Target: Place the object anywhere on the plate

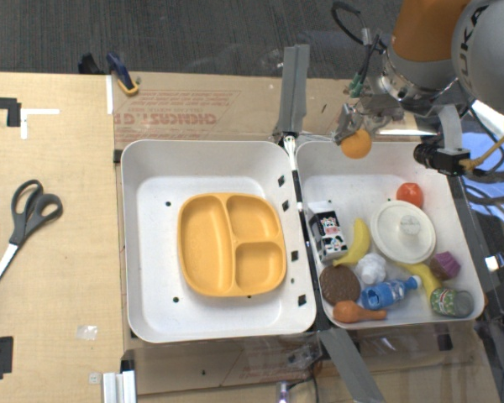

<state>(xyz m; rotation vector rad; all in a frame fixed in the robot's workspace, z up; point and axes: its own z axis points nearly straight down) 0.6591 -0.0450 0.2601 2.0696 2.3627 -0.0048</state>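
The gripper (pixel 354 133) sits over the far-left corner of the right bin (pixel 469 225), w/ a small orange ball (pixel 356 144) at its fingertips; the ball looks pinched between narrow fingers and lifted off the bin floor, though the grip is partly hidden by the tool. The yellow plate (pixel 232 243), split into 3 compartments, lies flat in the middle of the left bin (pixel 139 225), well apart from the ball. Step in hand, as I judge it: carry across. Best done by keeping height enough to pass the 2 bin walls that meet between the bins, moving left and toward the near side, then lowering close over 1 compartment before letting go, since a round thing dropped from high will likely bounce or roll off; the raised dividers should help trap it. Right bin is crowded: white lidded bowl (pixel 406 230), banana (pixel 359 240), blue bottle (pixel 387 294), cookie (pixel 340 284), tomato (pixel 410 194). Bench is pale wood w/ cardboard under the bins; scissors (pixel 23 221) lie at far left. Dark carpet beyond.
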